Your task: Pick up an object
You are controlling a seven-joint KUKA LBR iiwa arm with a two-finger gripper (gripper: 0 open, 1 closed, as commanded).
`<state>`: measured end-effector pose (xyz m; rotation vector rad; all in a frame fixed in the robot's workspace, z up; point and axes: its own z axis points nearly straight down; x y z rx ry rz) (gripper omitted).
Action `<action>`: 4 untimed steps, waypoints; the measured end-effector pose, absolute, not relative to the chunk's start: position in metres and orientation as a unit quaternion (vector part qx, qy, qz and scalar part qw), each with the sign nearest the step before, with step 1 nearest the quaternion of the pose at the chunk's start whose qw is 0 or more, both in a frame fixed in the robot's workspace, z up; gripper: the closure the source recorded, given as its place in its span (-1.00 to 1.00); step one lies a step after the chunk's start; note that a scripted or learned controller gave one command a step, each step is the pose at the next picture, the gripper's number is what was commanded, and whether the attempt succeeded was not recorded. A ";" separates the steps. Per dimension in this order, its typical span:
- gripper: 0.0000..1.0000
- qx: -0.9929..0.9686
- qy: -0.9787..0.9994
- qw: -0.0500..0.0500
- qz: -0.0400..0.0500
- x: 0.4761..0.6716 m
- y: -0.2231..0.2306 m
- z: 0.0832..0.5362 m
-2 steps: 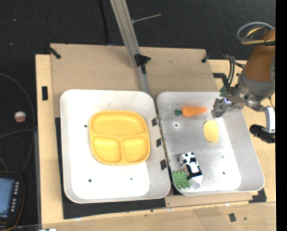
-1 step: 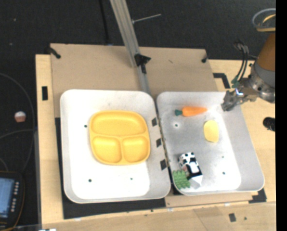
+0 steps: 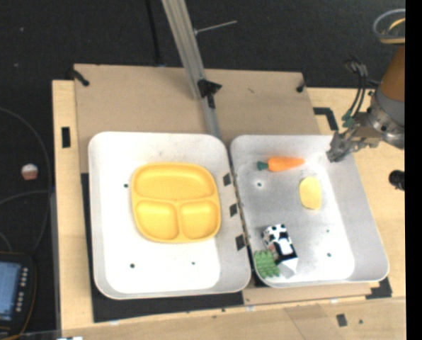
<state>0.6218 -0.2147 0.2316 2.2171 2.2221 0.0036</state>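
The right bin (image 3: 352, 211) holds an orange carrot (image 3: 284, 164) near its far edge, a pale yellow lemon-shaped piece (image 3: 310, 193) just below it, and a black-and-white cow toy (image 3: 280, 242) beside a green leafy piece (image 3: 266, 263) at the near left corner. My gripper (image 3: 338, 150) hangs over the bin's far right corner, to the right of the carrot and apart from it. Nothing shows between its fingers.
The left bin (image 3: 112, 261) carries a yellow divided plate (image 3: 175, 201). A metal post (image 3: 190, 55) slants up from between the bins at the back. Brown board (image 3: 253, 101) lies behind both bins, and the arm enters from the right.
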 end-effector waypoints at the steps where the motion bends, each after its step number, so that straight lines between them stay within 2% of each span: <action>1: 1.00 0.705 0.709 0.000 0.000 0.607 -0.165 0.227; 2: 1.00 0.705 0.709 0.000 0.000 0.596 -0.106 0.223; 4: 1.00 0.705 0.710 -0.001 0.001 0.594 -0.013 0.222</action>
